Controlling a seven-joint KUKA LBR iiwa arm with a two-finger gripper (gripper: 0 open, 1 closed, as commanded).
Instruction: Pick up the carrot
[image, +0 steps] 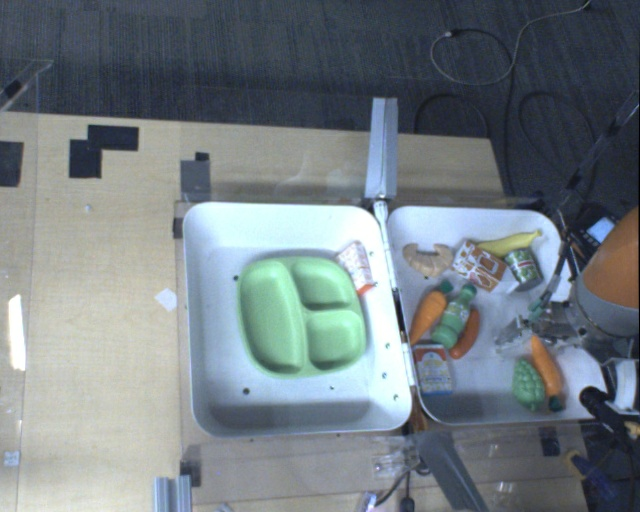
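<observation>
The left bin (200, 330) holds a green sectioned tray (300, 315), with a small red-and-white packet (355, 265) propped at the tray's upper right corner; its print is too small to read. In the right bin (480, 405), a tan cookie-like piece (428, 260) lies near the top left, and below it a carrot (428, 315) lies tilted, touching a green bottle (453, 315) that rests over a red item (467, 335). A small carton (434, 368) with an illegible label sits beneath them. Further right are a red-and-white box (477, 267), a banana (510, 242) and a green-labelled can (522, 267), none with readable writing. A second carrot (546, 368) lies beside a green leafy vegetable (527, 385) near the bottom right. The gripper (535, 330) hangs just above that second carrot's upper end; whether it is spread or pressed together cannot be told.
</observation>
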